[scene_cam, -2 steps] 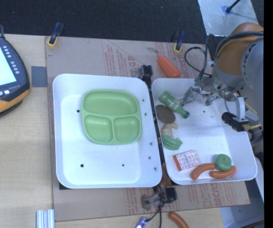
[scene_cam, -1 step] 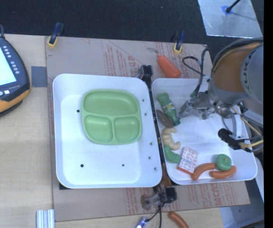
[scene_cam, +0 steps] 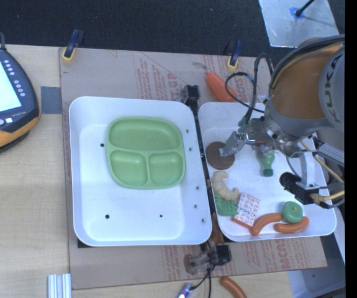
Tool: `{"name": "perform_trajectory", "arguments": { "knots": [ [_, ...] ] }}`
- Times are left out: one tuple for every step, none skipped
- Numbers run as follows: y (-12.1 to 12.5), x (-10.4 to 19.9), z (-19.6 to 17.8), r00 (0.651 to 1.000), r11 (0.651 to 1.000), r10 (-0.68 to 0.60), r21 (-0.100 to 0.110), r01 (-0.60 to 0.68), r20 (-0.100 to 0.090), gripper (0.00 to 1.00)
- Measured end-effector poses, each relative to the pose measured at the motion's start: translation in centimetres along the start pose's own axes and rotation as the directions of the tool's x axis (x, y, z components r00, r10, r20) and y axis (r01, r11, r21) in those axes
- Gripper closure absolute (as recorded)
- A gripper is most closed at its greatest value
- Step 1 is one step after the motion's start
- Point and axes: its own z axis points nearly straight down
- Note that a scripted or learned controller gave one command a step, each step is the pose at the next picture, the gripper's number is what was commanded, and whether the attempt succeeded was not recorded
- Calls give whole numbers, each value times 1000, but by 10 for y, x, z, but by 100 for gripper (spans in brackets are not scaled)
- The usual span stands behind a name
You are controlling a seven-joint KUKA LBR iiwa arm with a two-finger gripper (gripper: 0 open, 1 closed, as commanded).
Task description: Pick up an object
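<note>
Looming largest, closest under the lens, is the grey arm with its orange band (scene_cam: 302, 85), reaching in over the right shallow white bin (scene_cam: 327, 228). Its pincer (scene_cam: 233, 146) points toward the bin's left wall, just above a brown round disc-shaped piece (scene_cam: 220, 156); whether the jaws stand wide or narrow I cannot tell, and nothing shows between them.

No single target is named, so any item in that bin would serve. Besides the disc, a small green bottle (scene_cam: 266, 164) stands just beside the wrist, and along the near side lie a cream curled piece (scene_cam: 224, 187), a red-and-white printed packet (scene_cam: 247, 208), an orange-red sausage-shaped toy (scene_cam: 266, 221), and a round green toy with a red spot (scene_cam: 292, 212). The left shallow white bin (scene_cam: 85, 222) holds a pale green divided plastic tray (scene_cam: 146, 151).

Risks, as I judge them: the disc looks flat and sits near the wall, so the jaws may slide over it or strike the bin's rim. The wrist and its loose black cables (scene_cam: 246, 92) hang near the bottle and could tip it. Crowded pieces at the near edge invite a grab of two things, or of none.
</note>
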Motion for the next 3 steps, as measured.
{"name": "perform_trajectory", "arguments": {
  "knots": [
    [-2,-38,8,1000,1000,4,3,-4,1,0],
    [-2,-39,-2,1000,1000,1,4,-1,1,100],
    [24,21,1,1000,1000,1,0,-1,1,100]
  ]
}}
